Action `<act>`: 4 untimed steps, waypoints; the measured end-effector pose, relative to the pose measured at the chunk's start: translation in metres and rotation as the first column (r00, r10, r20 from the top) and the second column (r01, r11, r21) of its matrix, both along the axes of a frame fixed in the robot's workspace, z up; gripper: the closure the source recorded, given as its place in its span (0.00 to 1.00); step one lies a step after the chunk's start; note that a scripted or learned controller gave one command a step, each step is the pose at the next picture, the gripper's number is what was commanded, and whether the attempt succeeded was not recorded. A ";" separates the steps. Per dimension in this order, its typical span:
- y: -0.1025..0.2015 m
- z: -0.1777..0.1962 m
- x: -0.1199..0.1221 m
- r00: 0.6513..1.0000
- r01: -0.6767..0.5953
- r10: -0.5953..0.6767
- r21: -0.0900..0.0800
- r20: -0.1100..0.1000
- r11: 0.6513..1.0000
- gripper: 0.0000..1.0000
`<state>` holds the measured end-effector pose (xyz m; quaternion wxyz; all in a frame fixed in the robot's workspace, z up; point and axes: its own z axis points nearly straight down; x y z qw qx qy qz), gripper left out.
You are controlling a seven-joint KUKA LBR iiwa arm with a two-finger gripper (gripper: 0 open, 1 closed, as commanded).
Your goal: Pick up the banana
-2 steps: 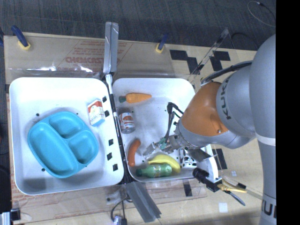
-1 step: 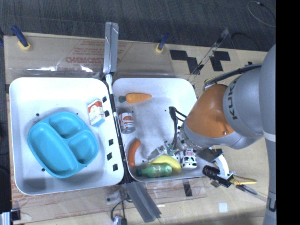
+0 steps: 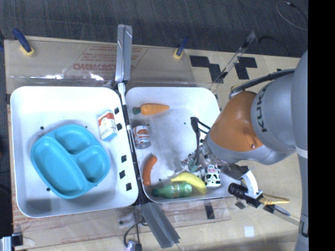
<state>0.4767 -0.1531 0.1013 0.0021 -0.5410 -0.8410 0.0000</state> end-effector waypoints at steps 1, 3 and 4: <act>0.000 0.000 0.000 1.000 0.000 0.000 0.000 0.000 1.000 0.00; -0.013 -0.010 0.000 0.893 0.451 -0.451 -0.002 0.004 0.893 0.00; -0.018 -0.008 0.003 0.765 0.644 -0.644 0.007 0.003 0.765 0.00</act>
